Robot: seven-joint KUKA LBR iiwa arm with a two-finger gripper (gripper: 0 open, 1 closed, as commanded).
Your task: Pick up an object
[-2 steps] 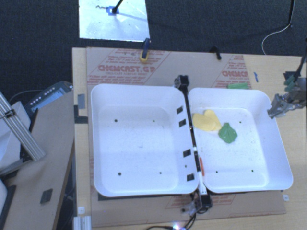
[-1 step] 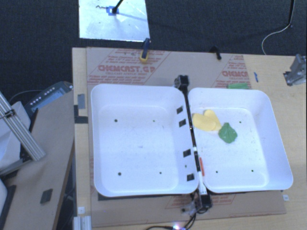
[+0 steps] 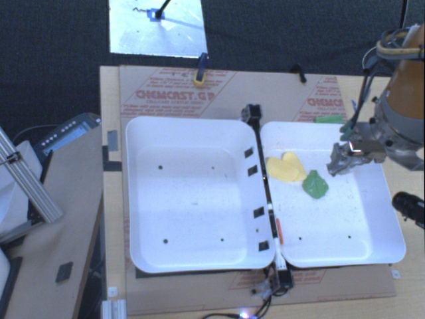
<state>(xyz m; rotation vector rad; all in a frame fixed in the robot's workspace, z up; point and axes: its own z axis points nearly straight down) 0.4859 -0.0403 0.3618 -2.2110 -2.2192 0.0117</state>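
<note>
Over the right bin (image 3: 378, 248): gripper (image 3: 339, 163) above the bin floor, nothing visibly between its fingers; open or closed, can't tell.
Yellow object (image 3: 285, 167) lies near the bin's left wall, green object (image 3: 315, 185) just beside it to the right, the two about touching. Gripper is just right of and above the green object. Left bin (image 3: 143, 244) sits alongside, black clips (image 3: 252, 171) on the shared edge.

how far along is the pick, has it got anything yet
Nothing is lifted: the yellow object and green object both lie on the floor of the right bin, side by side. The claw hangs over that bin, just right of them, with nothing visibly in it. Descent, grasp and lift all remain.
</note>
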